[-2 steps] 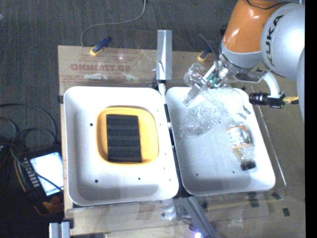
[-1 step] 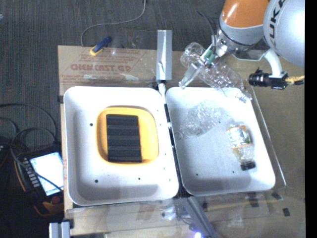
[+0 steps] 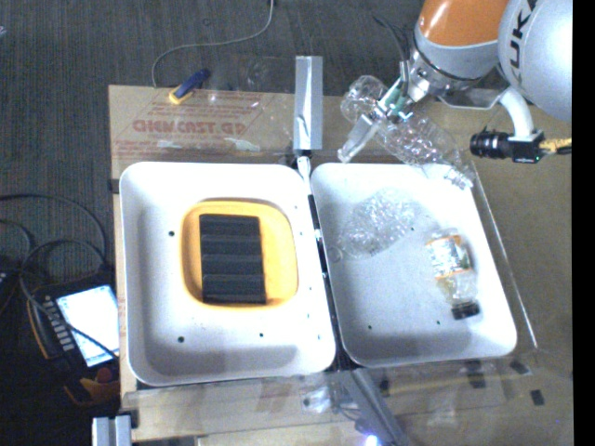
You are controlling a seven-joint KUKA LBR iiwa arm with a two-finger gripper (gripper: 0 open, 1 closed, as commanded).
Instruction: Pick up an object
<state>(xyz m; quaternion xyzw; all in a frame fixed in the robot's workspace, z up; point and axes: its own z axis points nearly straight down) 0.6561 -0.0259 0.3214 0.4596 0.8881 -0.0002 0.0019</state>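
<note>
- A small bottle [image 3: 453,272] lies in the right bin [image 3: 493,337], beside crumpled clear plastic [image 3: 376,221].
- The gripper [image 3: 395,105] hovers above the bin's far edge; its grip can't be read.
- A centred, straight-down descent would suit the bottle best.

Two white bins [image 3: 139,277]; one yellow tray [image 3: 191,249] with one black block [image 3: 232,258] in the left; one bottle [image 3: 451,266] and one clear wrapper [image 3: 376,221] in the right
</note>
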